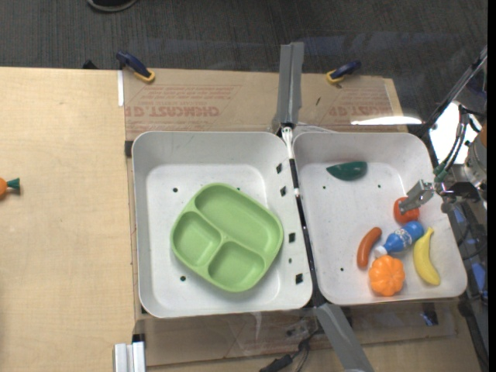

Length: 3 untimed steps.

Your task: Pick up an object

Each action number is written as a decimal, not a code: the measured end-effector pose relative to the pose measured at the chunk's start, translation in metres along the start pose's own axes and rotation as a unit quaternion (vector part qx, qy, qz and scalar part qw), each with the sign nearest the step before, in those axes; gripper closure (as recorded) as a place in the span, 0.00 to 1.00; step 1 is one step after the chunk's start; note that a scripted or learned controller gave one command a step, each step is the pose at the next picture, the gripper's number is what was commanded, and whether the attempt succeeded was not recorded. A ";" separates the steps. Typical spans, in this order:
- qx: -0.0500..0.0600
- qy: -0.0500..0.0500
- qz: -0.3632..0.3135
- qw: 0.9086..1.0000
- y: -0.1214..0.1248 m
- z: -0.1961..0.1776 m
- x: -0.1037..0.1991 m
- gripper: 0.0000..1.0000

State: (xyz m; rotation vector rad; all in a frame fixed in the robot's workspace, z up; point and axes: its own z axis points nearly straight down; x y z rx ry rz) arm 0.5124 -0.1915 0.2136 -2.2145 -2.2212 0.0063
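Observation:
The right bin (341, 277) holds several toys. A dark green piece (346, 170) lies near its back. A red-orange sausage (369, 247), a blue and white bottle (403, 239), an orange pumpkin (387, 275) and a yellow banana (425, 257) cluster at the front right. A red round toy (404, 209) sits just behind the bottle. My gripper (420, 195) reaches in from the right and hangs directly over the red toy's upper right edge, partly covering it. I cannot see whether it touches the toy.
The left bin (155, 208) holds a green divided plate (226, 237). A metal divider (291, 91) runs between the bins. Clamps (136, 65) pin cardboard behind them. A small orange thing (6, 186) lies on the wooden bench at far left.

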 end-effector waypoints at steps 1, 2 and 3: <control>-0.001 0.000 0.001 1.000 -0.005 0.125 0.076 0.00; 0.002 0.000 0.003 1.000 -0.005 0.120 0.076 1.00; 0.000 -0.001 0.000 1.000 -0.008 0.025 0.140 1.00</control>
